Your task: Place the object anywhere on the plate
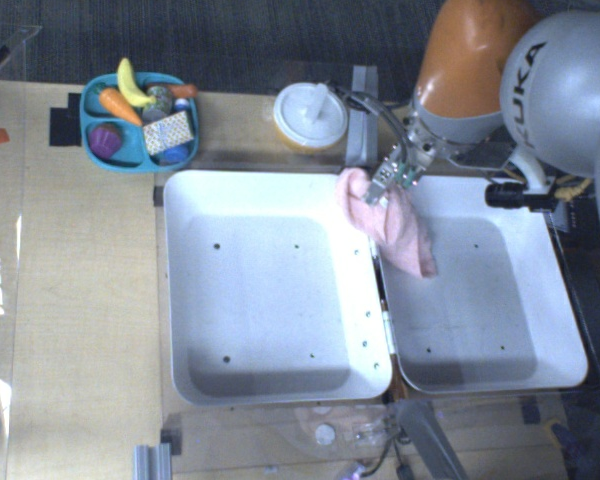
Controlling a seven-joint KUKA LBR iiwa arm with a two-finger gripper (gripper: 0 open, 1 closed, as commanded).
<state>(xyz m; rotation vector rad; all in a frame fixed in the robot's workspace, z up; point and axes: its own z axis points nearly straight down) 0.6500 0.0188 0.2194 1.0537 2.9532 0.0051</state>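
Two shallow white bins side by side on the worktop (70, 298): left bin (270, 288), right bin (490, 298). One pink cloth (392, 223). One white lidded cup (310, 115) with a yellowish base, standing on the worktop beyond the left bin's far edge. One blue divided tray (138, 123) at the far left of the worktop, well apart from the arm.

Tray contents, counted as far as they can be made out: one banana (132, 83), one carrot (120, 105), one purple item (106, 140), one speckled pale block (170, 131) that looks like a sponge. A couple of smaller bits near the tray's far right corner are too small to name.

Both bins show bare white floor with a few dark dots. The pink cloth hangs at the far end of the divide between the bins, its upper part bunched over the left bin's far right corner, its lower part draping down over the right bin's left edge.

One arm (540, 78), grey with an orange band, reaching in from the right. Gripper (392, 178) sits at the top of the cloth; jaws narrow, pinched on the bunched upper fold, the cloth dangling below them.

No plain plate can be picked out; the divided tray is the nearest to one, and the cloth is far from it.
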